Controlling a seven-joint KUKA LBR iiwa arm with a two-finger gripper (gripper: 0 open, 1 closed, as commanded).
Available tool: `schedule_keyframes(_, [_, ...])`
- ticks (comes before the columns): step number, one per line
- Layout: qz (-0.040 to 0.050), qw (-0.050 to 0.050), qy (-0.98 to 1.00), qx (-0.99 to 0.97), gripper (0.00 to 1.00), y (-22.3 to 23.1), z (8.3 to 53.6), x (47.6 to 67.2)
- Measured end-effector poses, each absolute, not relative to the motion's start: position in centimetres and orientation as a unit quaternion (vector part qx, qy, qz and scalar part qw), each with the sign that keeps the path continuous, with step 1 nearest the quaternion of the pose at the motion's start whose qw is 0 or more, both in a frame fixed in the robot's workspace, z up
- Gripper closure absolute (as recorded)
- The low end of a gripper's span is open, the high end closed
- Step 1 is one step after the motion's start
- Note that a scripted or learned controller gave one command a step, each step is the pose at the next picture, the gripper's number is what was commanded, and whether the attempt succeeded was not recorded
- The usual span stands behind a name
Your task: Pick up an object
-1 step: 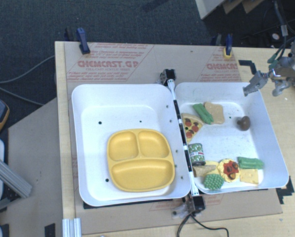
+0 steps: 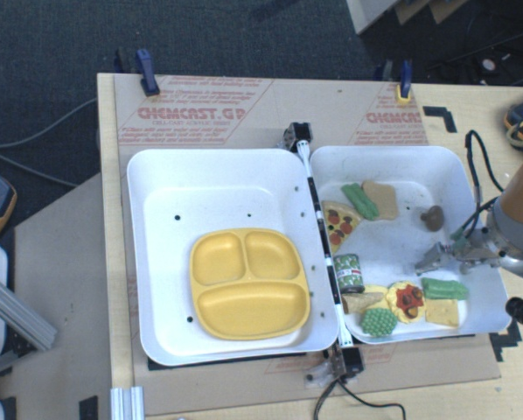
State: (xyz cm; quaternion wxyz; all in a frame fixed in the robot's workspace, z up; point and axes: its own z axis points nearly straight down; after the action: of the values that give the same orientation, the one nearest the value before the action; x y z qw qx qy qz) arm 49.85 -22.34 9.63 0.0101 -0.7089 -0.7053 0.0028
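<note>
My gripper hangs low over the right bin, near its right wall, with my arm coming in from the right edge of the view. The fingers are small and grey against the white floor, and I cannot tell how far apart they stand; nothing shows between them. Just below my fingertips lies a green strip on top of a pale yellow slab. To the lower left of that sits a round yellow piece with red topping, and further down-left a green bumpy cluster like peas. Above me, close by, rests a small brown lump. Farther to my upper left lie a green pickle-like piece touching a tan slice, with a pizza wedge below them by the divider. To my left, against the divider, stands a small green-labelled can. Well to my left, in the left bin, sits a yellow divided plate.
</note>
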Motion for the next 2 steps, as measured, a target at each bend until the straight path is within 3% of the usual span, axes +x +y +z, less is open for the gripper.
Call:
schedule_keyframes(1, [-0.0027,-0.001,-0.711,-0.704,0.00,-15.7,8.4,59.6])
schedule_keyframes(2, [-0.0016,-0.002,-0.709,-0.705,0.00,-11.1,8.7,64.7])
